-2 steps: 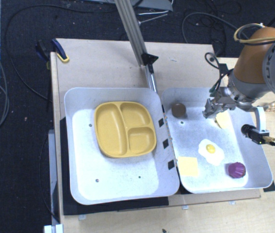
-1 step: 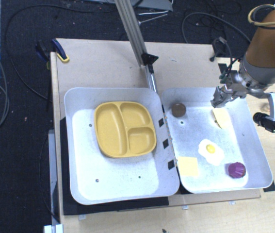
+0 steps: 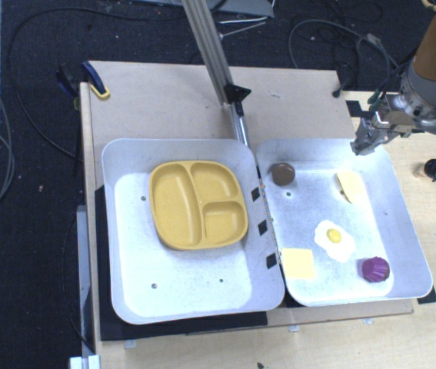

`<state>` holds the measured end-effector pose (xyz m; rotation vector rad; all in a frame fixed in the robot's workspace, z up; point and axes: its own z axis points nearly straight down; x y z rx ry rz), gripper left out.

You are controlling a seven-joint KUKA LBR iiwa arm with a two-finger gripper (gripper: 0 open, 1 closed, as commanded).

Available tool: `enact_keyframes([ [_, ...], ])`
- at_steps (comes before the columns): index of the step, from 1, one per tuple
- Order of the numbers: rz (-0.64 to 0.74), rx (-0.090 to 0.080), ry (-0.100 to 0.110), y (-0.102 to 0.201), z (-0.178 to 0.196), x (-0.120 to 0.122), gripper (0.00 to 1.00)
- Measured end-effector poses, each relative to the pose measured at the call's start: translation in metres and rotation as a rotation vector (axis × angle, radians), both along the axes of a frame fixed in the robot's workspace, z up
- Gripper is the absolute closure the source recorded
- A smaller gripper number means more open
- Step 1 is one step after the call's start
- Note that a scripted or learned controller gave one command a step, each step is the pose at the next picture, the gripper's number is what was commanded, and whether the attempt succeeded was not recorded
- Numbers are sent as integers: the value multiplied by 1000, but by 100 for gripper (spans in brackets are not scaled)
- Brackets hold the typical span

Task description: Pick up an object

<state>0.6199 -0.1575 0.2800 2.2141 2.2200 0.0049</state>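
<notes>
Left white bin (image 3: 125, 283): yellow divided plastic plate (image 3: 199, 204).
Right white bin (image 3: 402, 229): brown round piece (image 3: 282, 174), toy fried egg (image 3: 334, 239), purple lump (image 3: 374, 268).
Jaws (image 3: 365, 143): over far rim, state unclear.

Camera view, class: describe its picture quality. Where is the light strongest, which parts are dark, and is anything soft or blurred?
In the camera view, light is strongest on the right bin, whose far end near the brown ball looks washed out; the floor around the bench is dark, swallowing cable detail; the pincer looks soft; the yellow tray and fried egg read clearly, with slight graininess overall.
</notes>
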Motion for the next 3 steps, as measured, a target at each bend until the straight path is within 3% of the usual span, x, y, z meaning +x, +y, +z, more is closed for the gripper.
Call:
enact_keyframes([
  [3,5,3,9,153,-30,-24,100],
])
